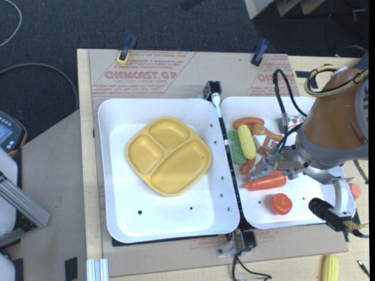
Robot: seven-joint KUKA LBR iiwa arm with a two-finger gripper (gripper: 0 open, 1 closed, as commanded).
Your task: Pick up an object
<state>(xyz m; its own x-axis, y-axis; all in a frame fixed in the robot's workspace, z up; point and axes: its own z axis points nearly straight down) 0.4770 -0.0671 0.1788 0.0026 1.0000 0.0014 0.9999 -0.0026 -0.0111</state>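
The right bin point(296, 220) holds toy food: a red sausage point(249, 122), a yellow corn cob point(246, 140), a green piece point(236, 148), an orange carrot point(266, 182) and a red tomato point(281, 204). My gripper point(265, 164) is low inside this bin, just above the carrot and right of the corn. It points left from the grey wrist point(319, 157). An orange curled piece point(268, 136) lies just behind it. The arm hides the bin's right part.
The left bin point(111, 157) carries a yellow divided plate point(169, 155). A black divider strip point(225, 157) runs between the bins. Cables point(281, 92) hang over the right bin's back. Another corn cob point(330, 268) lies on the bench at the front right.
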